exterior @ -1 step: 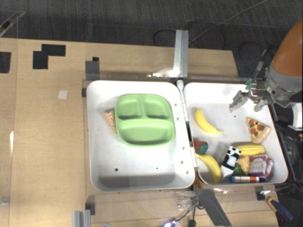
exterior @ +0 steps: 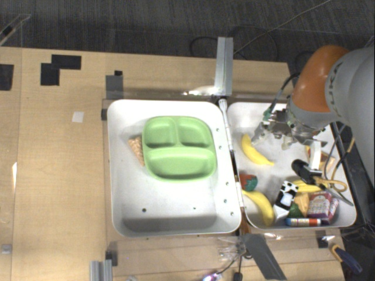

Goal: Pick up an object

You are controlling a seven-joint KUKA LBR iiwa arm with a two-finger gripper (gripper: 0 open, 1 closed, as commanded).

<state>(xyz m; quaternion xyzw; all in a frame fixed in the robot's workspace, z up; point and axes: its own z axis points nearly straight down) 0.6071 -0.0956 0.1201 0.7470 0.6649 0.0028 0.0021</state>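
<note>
Two white bins sit mid-frame on a wooden bench; my gripper hangs right of centre, jaws wide, empty, just above a banana.

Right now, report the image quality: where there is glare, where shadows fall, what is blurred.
Camera view: bright glare at the top rim where the two bins meet; soft shadow darkens the left bin along its lower floor; the green tray is fairly sharp; the gripper and the small clutter at the right bin's lower corner are blurry and hard to resolve.
</note>
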